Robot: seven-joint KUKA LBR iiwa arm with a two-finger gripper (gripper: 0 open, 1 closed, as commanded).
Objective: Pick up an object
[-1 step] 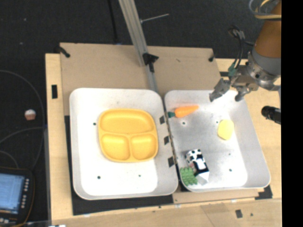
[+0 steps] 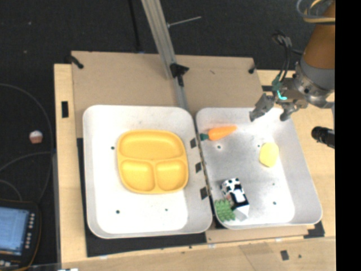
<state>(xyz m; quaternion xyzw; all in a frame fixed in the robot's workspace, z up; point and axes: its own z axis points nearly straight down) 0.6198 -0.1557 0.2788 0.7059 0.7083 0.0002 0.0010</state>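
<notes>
White bins sat side by side: the left bin bore a yellow divided plate. In the right bin the carrot lay near the far-left corner, long axis across, orange tip seemingly pointing right. The gripper hovered over the far edge, fingers spread, holding nothing.

You have bright, even overhead light on both white bins, strong enough that the right bin washes out near its top where a small cyan glow sits by the gripper, while the floor around the table falls off to near black. Shadows are soft and short: a faint one hugs the yellow tray and another sits under the orange carrot. Focus is mildly soft throughout, with fine detail smeared on the small black-and-white toy, and you can see slight blur on the arm at the frame's right.
</notes>
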